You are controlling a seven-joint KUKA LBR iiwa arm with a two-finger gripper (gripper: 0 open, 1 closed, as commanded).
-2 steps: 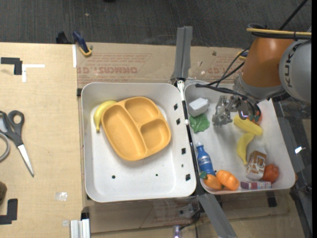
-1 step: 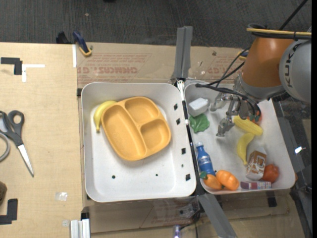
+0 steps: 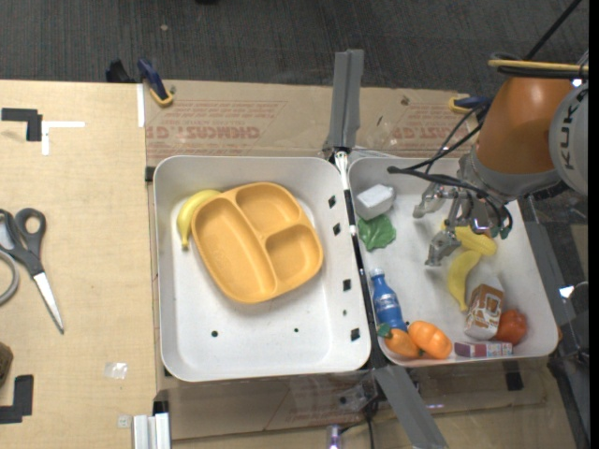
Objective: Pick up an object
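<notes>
Pincer is hanging over the right bin, fingers spread wide, nothing between them. Banana is lying just under the fingertips, close beside a carton and tomato. Likely target: the banana. To do it well, it is best lowering straight down, fingers straddling the banana across its narrow width, closing only once seated low, keeping off the carton.
</notes>
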